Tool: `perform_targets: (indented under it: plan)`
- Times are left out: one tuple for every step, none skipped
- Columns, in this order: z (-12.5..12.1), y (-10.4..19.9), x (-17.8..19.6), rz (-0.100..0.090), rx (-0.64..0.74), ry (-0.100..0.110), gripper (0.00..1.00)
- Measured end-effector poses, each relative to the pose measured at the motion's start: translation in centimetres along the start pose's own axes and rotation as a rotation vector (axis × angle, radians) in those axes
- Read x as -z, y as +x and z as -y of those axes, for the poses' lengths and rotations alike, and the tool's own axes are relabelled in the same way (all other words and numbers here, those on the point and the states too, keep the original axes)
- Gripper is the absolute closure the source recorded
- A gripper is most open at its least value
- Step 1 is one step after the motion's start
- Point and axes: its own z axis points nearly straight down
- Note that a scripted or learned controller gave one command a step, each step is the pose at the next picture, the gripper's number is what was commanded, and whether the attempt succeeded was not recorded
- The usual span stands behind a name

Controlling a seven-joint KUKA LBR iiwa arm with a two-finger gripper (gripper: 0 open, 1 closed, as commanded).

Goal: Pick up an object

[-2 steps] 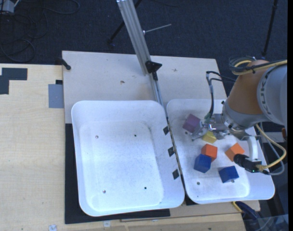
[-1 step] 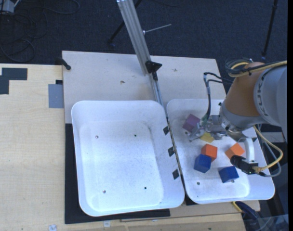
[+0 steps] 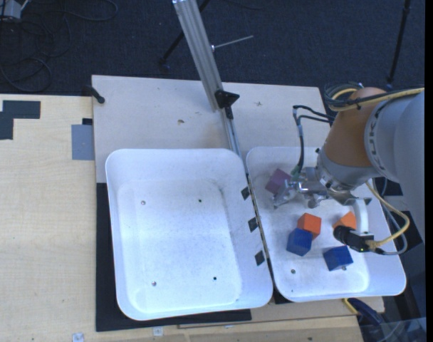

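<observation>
In right bin [image 3: 387, 280], purple block [image 3: 277, 182] (tilted) beside end effector [image 3: 291, 191]

- Bins [image 3: 177, 191]: white plastic, smooth, faint sheen.
- Bench [image 3: 38, 191]: pale wood-grain board, matt.
- Rail [image 3: 202, 55]: ribbed bare metal, dull shine.
- Cubes [image 3: 299, 242]: matt, perhaps foam.
- Arm [image 3: 398, 137]: smooth grey casing, orange band glossy.
- Floor [image 3: 95, 27]: dark, carpet-like.

Grey arm [image 3: 387, 130] reaching in, wrist bent downward
</observation>
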Motion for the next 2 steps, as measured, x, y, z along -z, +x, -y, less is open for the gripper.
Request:
perform_targets:
  plan:
    - [6.4,1.5,-1.1,-0.002,-0.002,0.003,0.00]
    - [10.1,1.7,-1.0,-0.002,-0.002,0.000,0.00]
